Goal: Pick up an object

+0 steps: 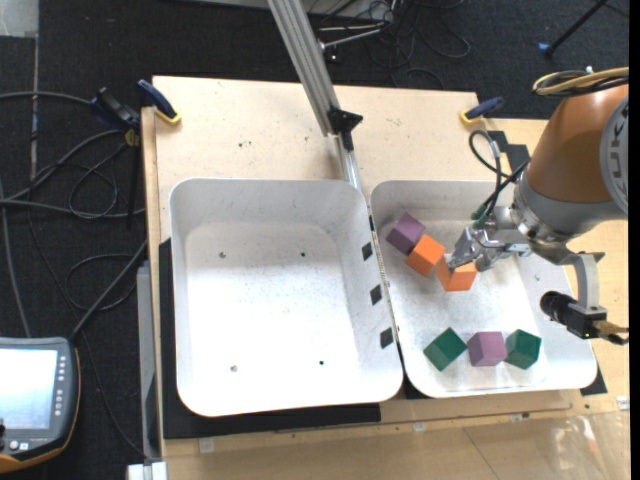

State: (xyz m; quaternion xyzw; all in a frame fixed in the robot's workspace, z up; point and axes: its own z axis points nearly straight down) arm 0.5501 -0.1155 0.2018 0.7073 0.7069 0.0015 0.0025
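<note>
Seen from above, the arm's hand (pixel 463 261) sits low in the right bin (pixel 560 373), fingers closed around an orange block (pixel 458 278), on a beige worktop (pixel 250 128) ringed by black carpet (pixel 70 228) and cables (pixel 60 183), left of the bin.

Single fixed view, mounted above the desk (pixel 250 118) and tilted down at a slant. Taken from the near edge, facing toward the far edge, where dark floor and loose cables lie beyond the desk. Set far enough back to take in nearly the whole desk top, plus strips of floor left of it and beyond it. Both white bins (pixel 200 228) side by side near the middle of the frame. Right of the desk, cut off by the frame edge. Mounting height probably moderate, hard to judge.
</note>
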